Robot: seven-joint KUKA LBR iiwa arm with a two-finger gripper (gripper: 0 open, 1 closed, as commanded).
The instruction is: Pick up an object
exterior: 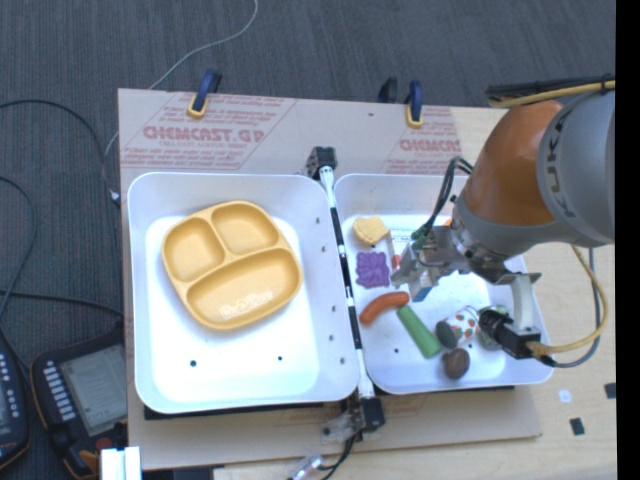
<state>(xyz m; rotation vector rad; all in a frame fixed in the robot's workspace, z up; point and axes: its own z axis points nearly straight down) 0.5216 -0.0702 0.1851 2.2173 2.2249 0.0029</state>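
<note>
Diagonally in the right bin [520, 373] lies the orange sausage-like piece [384, 307], long axis rising rightward. Reaching from the right, the gripper [417, 273] hovers just above it, seemingly parted, holding nothing.

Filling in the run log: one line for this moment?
pincer low in right bin | above hotdog, beside grapes | nothing seen held | plate in left bin

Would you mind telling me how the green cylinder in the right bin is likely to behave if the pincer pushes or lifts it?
The green cylinder looks round-sided and lies flat, so a sideways push would probably roll it. It seems smooth, so it may slip from a loose pinch. Lying close to the orange sausage-shaped piece, it could nudge that when moved.
</note>
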